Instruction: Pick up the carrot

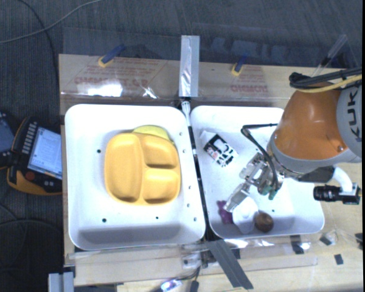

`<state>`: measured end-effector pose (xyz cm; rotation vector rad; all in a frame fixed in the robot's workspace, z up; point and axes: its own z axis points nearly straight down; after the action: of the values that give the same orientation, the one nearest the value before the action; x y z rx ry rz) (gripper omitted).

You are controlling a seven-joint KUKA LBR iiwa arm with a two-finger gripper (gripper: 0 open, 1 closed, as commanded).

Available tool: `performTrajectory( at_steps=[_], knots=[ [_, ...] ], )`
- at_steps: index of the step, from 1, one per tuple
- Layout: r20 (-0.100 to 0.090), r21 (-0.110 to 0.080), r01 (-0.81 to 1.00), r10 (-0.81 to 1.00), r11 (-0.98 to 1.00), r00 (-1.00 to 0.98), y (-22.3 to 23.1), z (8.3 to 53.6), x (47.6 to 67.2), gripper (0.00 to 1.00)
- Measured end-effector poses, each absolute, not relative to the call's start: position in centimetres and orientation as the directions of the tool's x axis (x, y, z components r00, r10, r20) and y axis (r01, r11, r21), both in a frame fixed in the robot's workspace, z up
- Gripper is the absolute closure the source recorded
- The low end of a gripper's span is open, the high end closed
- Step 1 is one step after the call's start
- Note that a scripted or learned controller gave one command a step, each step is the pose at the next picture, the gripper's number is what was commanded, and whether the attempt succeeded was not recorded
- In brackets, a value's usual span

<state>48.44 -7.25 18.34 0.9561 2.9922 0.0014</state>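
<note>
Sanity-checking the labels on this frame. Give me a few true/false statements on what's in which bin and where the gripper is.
1. A yellow compartment tray lies in the left bin. True.
2. The gripper is over the left bin. False: it is over the right bin, near its front.
3. A small black and white object lies in the right bin, near the divider. True.
4. A round brown object sits on the yellow tray. False: it lies on the right bin's floor, near the front wall.
5. A small purple object lies by the gripper. True.
</note>
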Motion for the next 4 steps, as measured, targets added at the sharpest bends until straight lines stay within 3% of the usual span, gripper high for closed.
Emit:
performTrajectory(
  at_steps=[1,2,3,4],
  knots=[
    [0.001,0.001,0.294,0.294,0.956,-0.956,0.3,18.3,49.3,0.00],
    [-0.003,0.001,0.370,0.370,0.929,-0.929,-4.8,26.6,48.5,0.00],
    [0.001,0.000,0.190,0.190,0.982,-0.982,-4.4,21.0,48.4,0.00],
    [-0.003,0.000,0.092,0.092,0.996,-0.996,-3.3,22.7,48.5,0.00]
  ],
)
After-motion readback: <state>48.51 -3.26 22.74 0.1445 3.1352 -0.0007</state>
